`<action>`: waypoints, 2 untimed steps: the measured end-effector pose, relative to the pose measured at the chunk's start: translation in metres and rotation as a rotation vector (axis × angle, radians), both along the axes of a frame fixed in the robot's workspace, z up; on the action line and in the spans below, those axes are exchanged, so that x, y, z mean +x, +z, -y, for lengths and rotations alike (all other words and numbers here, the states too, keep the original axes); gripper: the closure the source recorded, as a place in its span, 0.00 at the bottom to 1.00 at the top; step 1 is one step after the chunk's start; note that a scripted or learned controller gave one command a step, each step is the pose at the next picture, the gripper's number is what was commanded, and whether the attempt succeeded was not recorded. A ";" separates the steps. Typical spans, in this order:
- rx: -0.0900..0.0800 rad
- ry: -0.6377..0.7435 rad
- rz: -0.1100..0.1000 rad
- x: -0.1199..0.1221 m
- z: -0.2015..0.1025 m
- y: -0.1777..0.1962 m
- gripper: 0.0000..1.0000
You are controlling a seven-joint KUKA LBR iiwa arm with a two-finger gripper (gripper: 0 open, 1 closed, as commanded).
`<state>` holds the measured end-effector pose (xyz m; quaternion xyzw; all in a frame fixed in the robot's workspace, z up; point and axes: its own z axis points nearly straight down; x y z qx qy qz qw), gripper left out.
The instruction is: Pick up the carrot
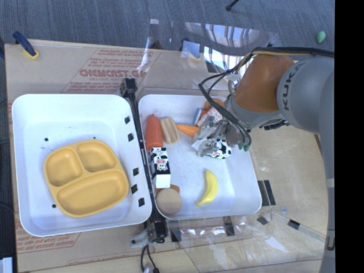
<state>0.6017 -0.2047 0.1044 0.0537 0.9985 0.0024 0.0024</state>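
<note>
Camera view: hand (206, 136) hovers beside the carrot (186, 129) in the right bin (245, 181); its grip cannot be told.

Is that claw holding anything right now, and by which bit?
It cannot be told. The claw sits low in the right bin, just beside the carrot, with nothing visibly gripped.
</note>
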 end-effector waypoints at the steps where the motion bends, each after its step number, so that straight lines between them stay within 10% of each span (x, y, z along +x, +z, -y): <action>1: 0.000 0.000 0.000 0.000 0.000 0.000 0.00; 2: -0.003 -0.156 -0.024 0.037 -0.013 -0.015 0.00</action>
